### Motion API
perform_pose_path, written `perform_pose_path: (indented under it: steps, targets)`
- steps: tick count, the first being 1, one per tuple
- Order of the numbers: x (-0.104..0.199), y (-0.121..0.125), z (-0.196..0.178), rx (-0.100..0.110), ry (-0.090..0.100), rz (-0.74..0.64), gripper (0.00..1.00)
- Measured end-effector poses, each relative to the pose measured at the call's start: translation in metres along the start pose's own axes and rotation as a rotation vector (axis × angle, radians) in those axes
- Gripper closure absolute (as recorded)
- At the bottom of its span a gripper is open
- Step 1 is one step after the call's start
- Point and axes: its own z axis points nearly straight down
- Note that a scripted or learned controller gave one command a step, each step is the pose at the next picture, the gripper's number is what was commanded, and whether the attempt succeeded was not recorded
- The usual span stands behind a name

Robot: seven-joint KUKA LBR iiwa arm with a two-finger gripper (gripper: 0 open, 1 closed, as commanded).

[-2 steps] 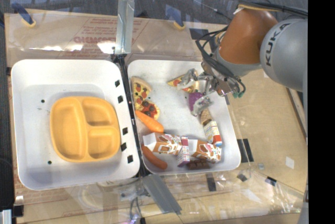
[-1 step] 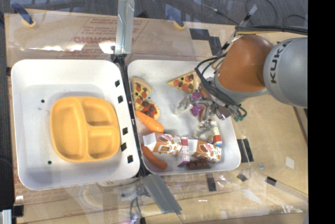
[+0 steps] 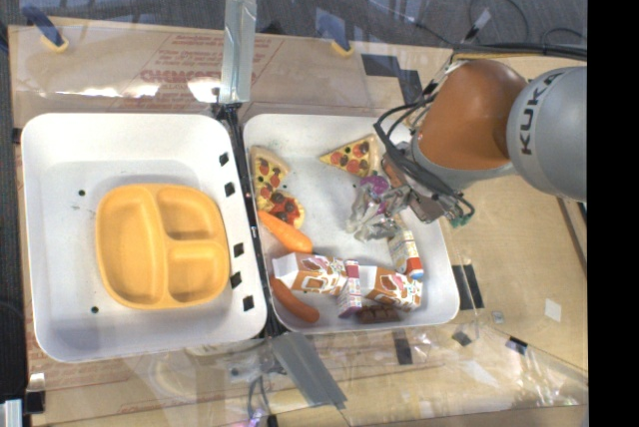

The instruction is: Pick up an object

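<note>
1. The pincer (image 3: 384, 211) sat low in the right bin (image 3: 329, 131), under the arm's orange band (image 3: 461, 116) and a tangle of cables; whether it was clenched or released could not be told.
2. Just beside the pincer lay a crumpled silvery-purple thing (image 3: 367, 206), too blurred to name.
3. The grey arm (image 3: 554, 131) was cut off at the right.
4. Two white bins stood side by side on the tabletop (image 3: 150, 66). The left bin (image 3: 50, 146) held one yellow divided tray (image 3: 160, 243).
5. In the right bin were two pizza slices: one (image 3: 273, 184) by the left wall, one (image 3: 351, 156) near the back.
6. One carrot (image 3: 287, 233) lay below the left slice, and one sausage (image 3: 296, 301) lay at the front wall.
7. About three small printed cartons (image 3: 324, 277) lay along the front, overlapping, so the count was unsure. A dark item (image 3: 374, 313) beneath them was hard to make out.
</note>
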Motion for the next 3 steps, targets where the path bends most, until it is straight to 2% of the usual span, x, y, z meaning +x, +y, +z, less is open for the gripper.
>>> perform_pose_path:
  steps: [1,2,3]
  targets:
    - [-0.026,-0.013,-0.015,0.0,-0.001,-0.624,1.0]
    - [-0.025,-0.013,-0.015,-0.001,0.0,-0.623,0.0]
    - [-0.053,0.012,0.008,0.003,-0.003,-0.58,0.0]
